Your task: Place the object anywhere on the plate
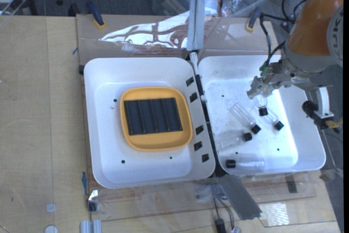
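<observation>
We see tool (260, 86) over right bin (305, 155), upper middle, arm entering from right. Tool state: we cannot tell. Clear plastic vials with black caps lie scattered on right bin floor: one (240, 114) just below tool, one (232, 139) mid-bin, one (245, 162) near front wall. Left bin (98, 117) carries yellow plate (156, 142) with dark ribbed centre. We note vials and plate well apart, divider between.

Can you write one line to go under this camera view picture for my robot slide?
Robot arm's tool hovers over small clear vials in the right bin; yellow plate waits in the left bin.
</observation>
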Controlling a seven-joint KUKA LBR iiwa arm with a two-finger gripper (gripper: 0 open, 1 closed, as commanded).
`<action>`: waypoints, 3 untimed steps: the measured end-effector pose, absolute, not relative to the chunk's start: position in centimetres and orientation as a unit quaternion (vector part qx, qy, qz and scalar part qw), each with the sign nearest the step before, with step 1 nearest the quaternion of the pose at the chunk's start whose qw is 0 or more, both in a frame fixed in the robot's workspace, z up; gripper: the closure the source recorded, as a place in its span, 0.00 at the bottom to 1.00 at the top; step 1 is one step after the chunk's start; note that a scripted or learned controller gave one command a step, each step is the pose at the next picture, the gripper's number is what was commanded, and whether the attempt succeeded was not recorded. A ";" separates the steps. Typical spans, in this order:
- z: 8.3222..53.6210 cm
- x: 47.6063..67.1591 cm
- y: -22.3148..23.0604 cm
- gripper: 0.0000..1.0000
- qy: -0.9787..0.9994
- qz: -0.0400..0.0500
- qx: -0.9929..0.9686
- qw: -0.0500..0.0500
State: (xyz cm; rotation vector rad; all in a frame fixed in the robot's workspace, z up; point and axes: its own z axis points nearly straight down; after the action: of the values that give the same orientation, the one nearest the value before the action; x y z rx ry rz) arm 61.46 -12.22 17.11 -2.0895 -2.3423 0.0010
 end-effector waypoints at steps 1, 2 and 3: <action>19.6 57.2 -6.0 1.00 -0.791 0.000 -0.611 0.002; 18.4 52.0 -1.9 1.00 -0.827 0.000 -0.563 0.002; 18.5 65.1 0.5 1.00 -0.859 -0.001 -0.512 -0.001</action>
State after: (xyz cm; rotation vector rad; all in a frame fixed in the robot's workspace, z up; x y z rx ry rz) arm 65.15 0.47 18.45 -1.6108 -2.6990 -0.0017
